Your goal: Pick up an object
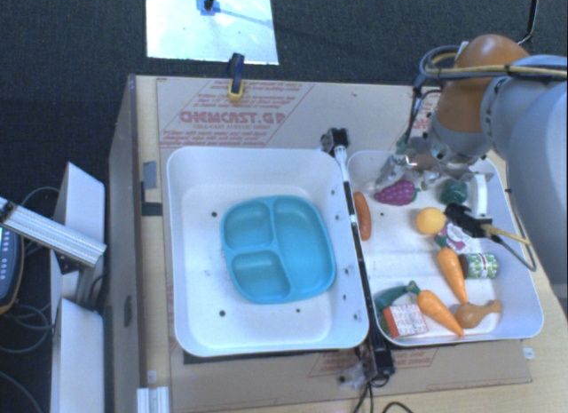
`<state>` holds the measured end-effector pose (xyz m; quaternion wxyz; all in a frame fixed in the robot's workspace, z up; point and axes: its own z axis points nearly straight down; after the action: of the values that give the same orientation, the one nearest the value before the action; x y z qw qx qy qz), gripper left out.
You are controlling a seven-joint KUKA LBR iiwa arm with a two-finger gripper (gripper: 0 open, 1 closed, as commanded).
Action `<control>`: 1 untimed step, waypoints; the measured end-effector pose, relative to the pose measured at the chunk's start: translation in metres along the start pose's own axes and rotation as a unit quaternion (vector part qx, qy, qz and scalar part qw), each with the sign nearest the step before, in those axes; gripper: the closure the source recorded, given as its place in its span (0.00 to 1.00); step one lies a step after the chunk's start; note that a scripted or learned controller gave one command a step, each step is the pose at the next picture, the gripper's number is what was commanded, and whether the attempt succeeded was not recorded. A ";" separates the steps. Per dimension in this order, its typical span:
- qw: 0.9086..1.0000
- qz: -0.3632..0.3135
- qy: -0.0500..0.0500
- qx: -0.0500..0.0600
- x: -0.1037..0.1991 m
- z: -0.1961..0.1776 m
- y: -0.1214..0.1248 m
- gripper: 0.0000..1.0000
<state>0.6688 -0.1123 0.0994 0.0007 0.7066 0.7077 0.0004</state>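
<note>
Here the hand hangs low over the far end of the right bin, just above and beside a purple toy that lies near the bin's far-left corner. Whether the hand is clenched or released I cannot tell; its tips blur into grey metal and nothing is plainly caught there.

The purple toy looks the likeliest pick. It seems a small moulded plastic vegetable: light, stiff, smooth and rounded, so probably slippery and apt to squirt sideways under a pinch. I would take it across its narrow width, at the fattest middle, coming straight down. The bin's wall is close behind it, which may crowd one side of the grip.

Other candidates lie nearby. A yellow ball sits just right of it, round and prone to roll. A sausage lies along the left wall, awkward to straddle. Two carrots further forward are long and tapered, best gripped mid-length. A small can and a flat card box are near the front.

The left bin bears a blue tray.
</note>
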 end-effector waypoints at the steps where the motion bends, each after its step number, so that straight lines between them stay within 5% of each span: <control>1: 1.000 -0.001 0.000 -0.003 0.000 -0.012 0.002 1.00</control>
<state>0.6705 -0.1122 0.1117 0.0027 0.7059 0.7083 0.0022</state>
